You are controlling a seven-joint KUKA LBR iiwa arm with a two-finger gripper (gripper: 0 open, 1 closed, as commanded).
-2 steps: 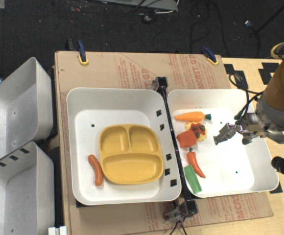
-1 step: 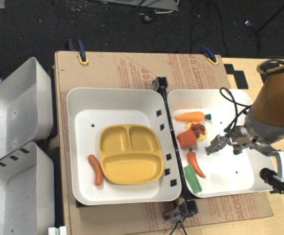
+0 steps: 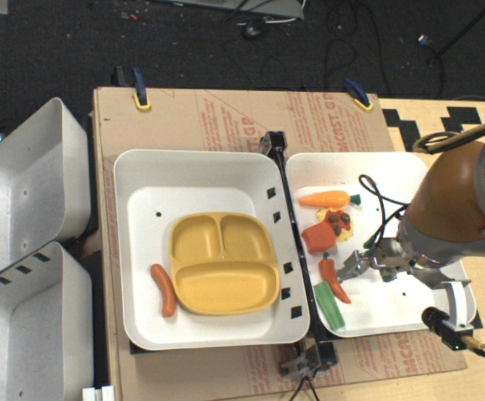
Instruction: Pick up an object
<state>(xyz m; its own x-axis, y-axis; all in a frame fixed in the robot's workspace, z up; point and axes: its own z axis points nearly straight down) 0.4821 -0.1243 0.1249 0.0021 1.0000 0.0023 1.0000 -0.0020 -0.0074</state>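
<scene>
In the right bin [image 3: 410, 170], the gripper [image 3: 353, 266] hovers with fingers spread, holding nothing, just beside a red chili [image 3: 334, 281] near the bin's left wall; a green piece [image 3: 329, 307], red block [image 3: 318, 238] and carrot [image 3: 324, 198] lie nearby. The left bin [image 3: 134, 224] holds a yellow divided plate [image 3: 223, 263] and a sausage [image 3: 164, 290].

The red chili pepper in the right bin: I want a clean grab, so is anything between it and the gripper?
Nothing visible. The gripper sits just right of the chili pepper; the green piece lies lower left.
</scene>
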